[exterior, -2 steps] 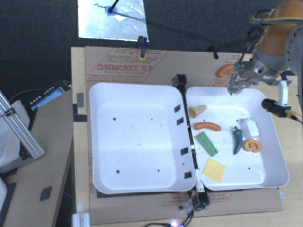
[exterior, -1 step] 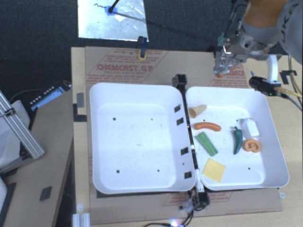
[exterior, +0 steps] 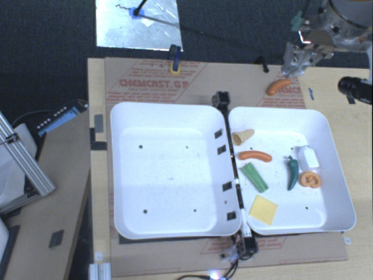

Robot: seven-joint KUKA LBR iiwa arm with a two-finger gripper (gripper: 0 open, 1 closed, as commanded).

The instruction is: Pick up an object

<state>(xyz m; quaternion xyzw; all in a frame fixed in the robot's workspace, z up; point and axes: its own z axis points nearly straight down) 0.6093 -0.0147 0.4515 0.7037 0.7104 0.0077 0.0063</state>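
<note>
Two white bins, shallow, glossy plastic: left bin, right bin. Right bin holds seven pieces: one flat yellow cheese square at the near edge, one green block, one sausage, one tan cone, one dark green pepper, one orange ring, one white block. Second sausage lies outside on the cardboard behind the right bin. Gripper hangs just above that sausage, apart from it; finger state cannot be told.
</note>
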